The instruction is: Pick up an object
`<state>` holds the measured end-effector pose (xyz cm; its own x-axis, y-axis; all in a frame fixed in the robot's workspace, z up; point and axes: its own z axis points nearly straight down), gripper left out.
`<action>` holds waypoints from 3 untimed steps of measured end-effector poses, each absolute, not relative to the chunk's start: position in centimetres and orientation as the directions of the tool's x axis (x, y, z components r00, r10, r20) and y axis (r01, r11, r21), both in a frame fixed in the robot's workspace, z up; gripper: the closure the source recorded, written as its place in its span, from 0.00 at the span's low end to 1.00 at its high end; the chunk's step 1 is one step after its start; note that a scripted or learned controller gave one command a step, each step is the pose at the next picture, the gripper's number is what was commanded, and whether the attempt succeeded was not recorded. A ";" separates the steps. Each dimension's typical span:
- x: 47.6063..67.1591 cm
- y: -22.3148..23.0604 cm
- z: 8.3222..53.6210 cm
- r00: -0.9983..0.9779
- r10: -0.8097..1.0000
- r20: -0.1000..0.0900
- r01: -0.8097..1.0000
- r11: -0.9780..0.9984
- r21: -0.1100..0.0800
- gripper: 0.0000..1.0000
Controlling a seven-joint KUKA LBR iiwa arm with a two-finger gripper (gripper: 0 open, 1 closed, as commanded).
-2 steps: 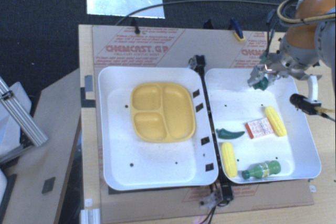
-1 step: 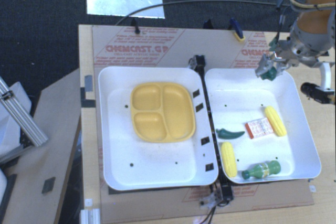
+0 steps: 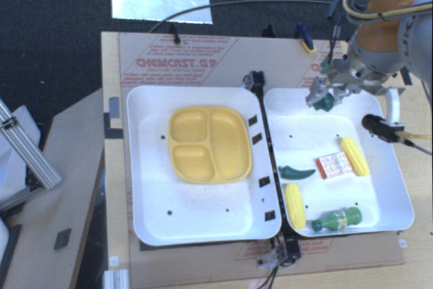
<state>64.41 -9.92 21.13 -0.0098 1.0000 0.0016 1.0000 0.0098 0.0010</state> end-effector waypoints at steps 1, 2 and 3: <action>61.9 -5.1 20.7 -0.009 1.000 0.001 1.000 0.009 0.000 1.00; 60.1 -0.8 21.9 -0.009 1.000 0.002 1.000 0.009 0.000 1.00; 59.3 3.9 22.7 -0.010 1.000 0.002 1.000 0.010 0.001 1.00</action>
